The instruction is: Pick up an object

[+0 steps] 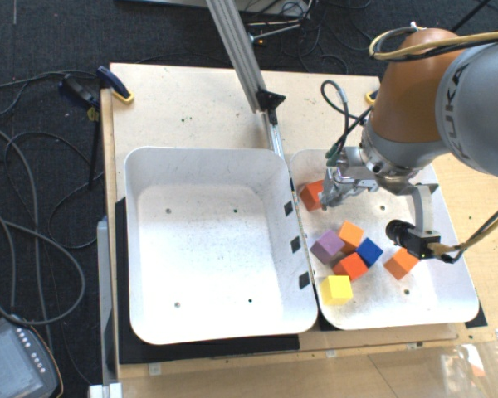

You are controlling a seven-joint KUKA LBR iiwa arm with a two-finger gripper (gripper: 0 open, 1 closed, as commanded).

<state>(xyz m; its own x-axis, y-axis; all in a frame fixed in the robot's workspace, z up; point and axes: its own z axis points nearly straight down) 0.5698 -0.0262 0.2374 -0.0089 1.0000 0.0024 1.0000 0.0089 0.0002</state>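
Nearest the bottom of the frame, the yellow cube (pixel 339 289) is sitting by the front wall of the right bin (pixel 448 305), just right of the divide between the two bins. Above it a tight cluster is lying: a red cube (pixel 351 265), a blue cube (pixel 369 251), a purple cube (pixel 327 246) and an orange cube (pixel 351 235), touching or nearly so, which I am judging makes them awkward to take singly. To their right an orange block (pixel 402 263) is lying apart, next to a black fitting (pixel 408 237) on my arm.

Further up, I am hanging my pincer (pixel 330 191) over the bin's upper left corner, right beside a red-orange cube (pixel 312 195) that is standing alone by the wall. I am judging this one my target because it is free of neighbours. I cannot tell whether my pincer is spread or closed, nor whether it is touching the cube.

The left bin (pixel 149 164) is filling the frame's centre left.
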